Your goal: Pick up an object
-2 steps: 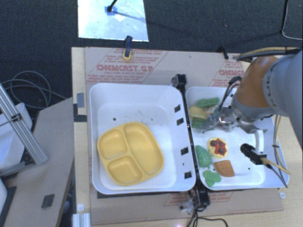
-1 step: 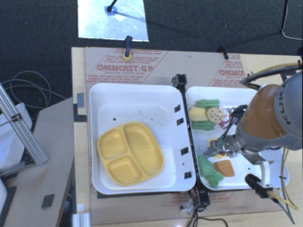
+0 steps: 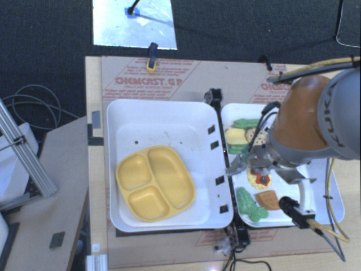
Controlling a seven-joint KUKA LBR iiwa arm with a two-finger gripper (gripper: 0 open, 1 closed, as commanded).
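Gripper hangs over right bin, cannot tell its state, so descend straight onto one toy like the green piece, not between neighbours.

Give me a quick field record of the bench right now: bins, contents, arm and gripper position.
left bin: holds a yellow divided tray
right bin: holds small toy foods, partly hidden by the arm
visible items: green piece near front, orange-brown piece beside it, yellow piece and another green piece at the back
arm: over the right bin
gripper: low among the items; grasp cannot be judged
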